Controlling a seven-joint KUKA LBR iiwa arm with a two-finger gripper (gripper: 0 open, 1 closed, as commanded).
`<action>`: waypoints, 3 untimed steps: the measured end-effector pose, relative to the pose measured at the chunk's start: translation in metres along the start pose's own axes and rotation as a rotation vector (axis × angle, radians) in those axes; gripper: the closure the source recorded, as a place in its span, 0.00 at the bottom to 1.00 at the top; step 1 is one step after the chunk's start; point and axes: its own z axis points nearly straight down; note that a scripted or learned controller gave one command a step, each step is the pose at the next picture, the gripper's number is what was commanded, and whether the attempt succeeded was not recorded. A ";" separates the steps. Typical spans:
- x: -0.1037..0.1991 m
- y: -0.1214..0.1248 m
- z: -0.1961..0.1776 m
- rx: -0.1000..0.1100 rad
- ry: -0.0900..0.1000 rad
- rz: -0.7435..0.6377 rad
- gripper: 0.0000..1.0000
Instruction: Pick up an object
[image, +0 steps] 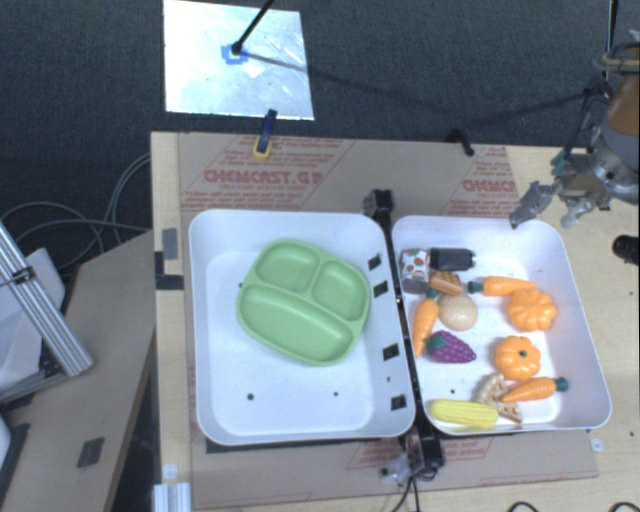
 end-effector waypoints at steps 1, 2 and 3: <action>0.001 0.002 -0.008 -0.012 -0.003 -0.003 0.00; 0.001 0.001 0.054 -0.007 -0.001 -0.002 0.00; -0.001 0.006 0.116 -0.008 -0.002 -0.003 0.00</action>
